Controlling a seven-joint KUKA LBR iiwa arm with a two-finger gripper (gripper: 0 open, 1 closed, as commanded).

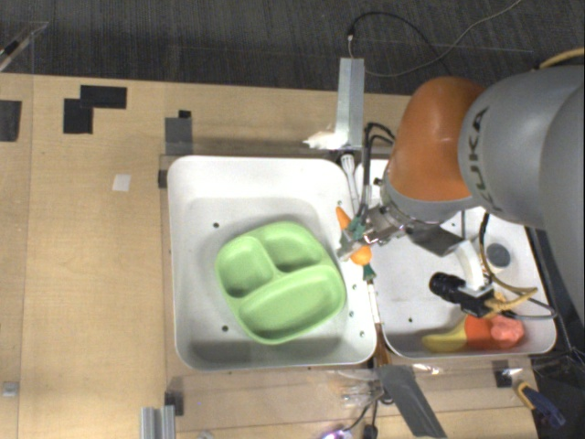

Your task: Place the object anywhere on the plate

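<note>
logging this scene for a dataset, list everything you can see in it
bins: 2, white, side by side on the bench
plate: 1, green, three compartments, in the view's left bin
orange object: 1, orange, at the end effector, over the wall between the bins
yellow object: 1, yellow, near edge of the view's right bin
red and pink object: 1 or 2, cannot tell, beside the yellow object
arm: 1, grey with orange band, from the view's right
end effector: 1, above the bins' shared wall
</note>
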